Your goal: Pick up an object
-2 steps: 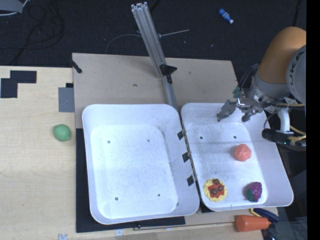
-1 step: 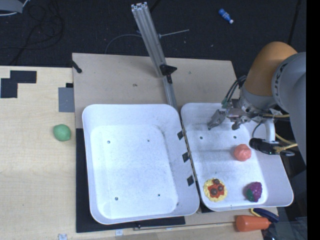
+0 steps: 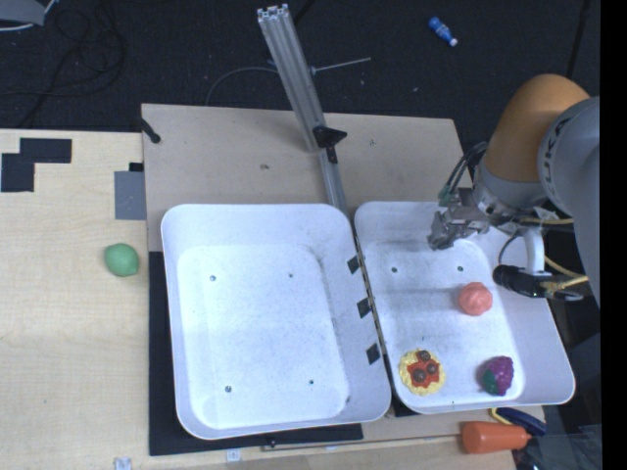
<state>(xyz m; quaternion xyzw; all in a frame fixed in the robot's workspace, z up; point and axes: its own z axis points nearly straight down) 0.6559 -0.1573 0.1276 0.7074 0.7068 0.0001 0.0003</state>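
Observation:
Three small objects lie in the right bin (image 3: 411, 225): a pink-red ball (image 3: 474, 299) near the right wall, a yellow piece with red dots (image 3: 421, 371) at the front, and a purple bunch of grapes (image 3: 497, 375) in the front right corner. My gripper (image 3: 447, 235) hangs over the back of the right bin, up and to the left of the pink ball, with nothing visibly between its fingers. Its small dark fingers point down at the bin floor.
The left bin (image 3: 196, 225) stands beside the right one. A green ball (image 3: 121, 259) lies on the wooden bench to the left. An orange carrot-like piece (image 3: 493, 437) lies outside the right bin's front edge. A metal rail (image 3: 302, 96) slants at the back.

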